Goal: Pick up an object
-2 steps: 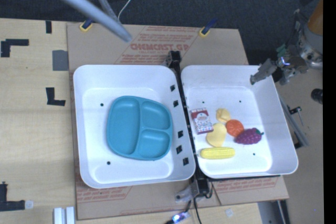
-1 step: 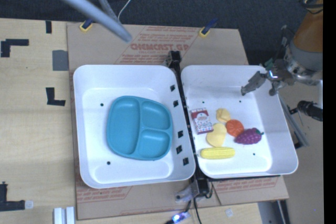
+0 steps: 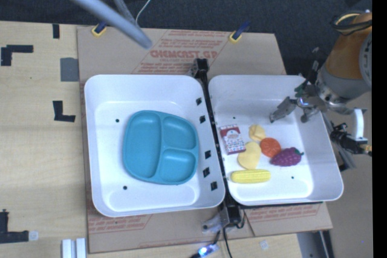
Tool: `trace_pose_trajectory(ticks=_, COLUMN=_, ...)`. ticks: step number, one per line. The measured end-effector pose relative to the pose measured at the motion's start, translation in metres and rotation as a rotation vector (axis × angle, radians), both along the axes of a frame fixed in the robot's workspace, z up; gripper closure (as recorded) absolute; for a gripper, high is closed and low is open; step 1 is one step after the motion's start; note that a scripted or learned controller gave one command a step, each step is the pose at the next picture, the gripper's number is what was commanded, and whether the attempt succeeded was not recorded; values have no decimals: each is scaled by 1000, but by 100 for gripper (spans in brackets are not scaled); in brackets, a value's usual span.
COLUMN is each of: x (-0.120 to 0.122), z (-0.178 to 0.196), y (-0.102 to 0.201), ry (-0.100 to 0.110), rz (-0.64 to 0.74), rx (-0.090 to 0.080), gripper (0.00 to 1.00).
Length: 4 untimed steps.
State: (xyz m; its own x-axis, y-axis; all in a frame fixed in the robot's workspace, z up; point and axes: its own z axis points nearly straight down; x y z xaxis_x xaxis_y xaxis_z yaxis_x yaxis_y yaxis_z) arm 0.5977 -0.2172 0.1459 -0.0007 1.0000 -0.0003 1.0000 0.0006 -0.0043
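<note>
- Claw point(image 3: 292, 110) of the grey arm with the orange band, reaching in from the right over the right shallow white bin point(image 3: 320, 187): dark fingers spread wide, nothing between them, one tip pointing left over the bin floor, the other nearer the right wall.
- Below and left of the claw, apart from it, a cluster of toy foods on the right bin's floor.
- Small red and white printed packet point(image 3: 232, 139), lying flat near the divider between the bins.
- Pale yellow rounded piece point(image 3: 257, 132), just right of the packet.
- Orange round tomato-like piece point(image 3: 269, 147), touching or nearly touching a purple bunch of plastic grapes point(image 3: 287, 157) to its right.
- Pale yellow pear-shaped piece point(image 3: 248, 158), just left of the orange one.
- Yellow plastic corn cob point(image 3: 250, 176), lying crosswise, nearest the bin's front edge.
- Left shallow white bin point(image 3: 100, 96), holding a blue plastic tray with three compartments point(image 3: 160, 147), set flat near its middle.
- Both bins side by side on a brown cardboard sheet point(image 3: 175, 48) over the wooden desk point(image 3: 36, 148).
</note>
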Motion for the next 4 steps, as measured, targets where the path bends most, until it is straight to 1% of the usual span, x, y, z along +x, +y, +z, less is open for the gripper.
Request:
trace_pose_trajectory(ticks=1, x=4, z=-62, y=3, ry=-3, rz=1, rx=-1, gripper=0)
trace_pose_trajectory(ticks=2, x=5, z=-48, y=3, ry=-7, rz=2, rx=-3, gripper=100)
trace_pose_trajectory(ticks=3, x=-2, z=-1, y=6, ry=-6, rz=0, rx=0, gripper=100)
trace_pose_trajectory(ticks=4, x=-2, z=52, y=6, ry=-7, rz=1, rx=-1, gripper=100)
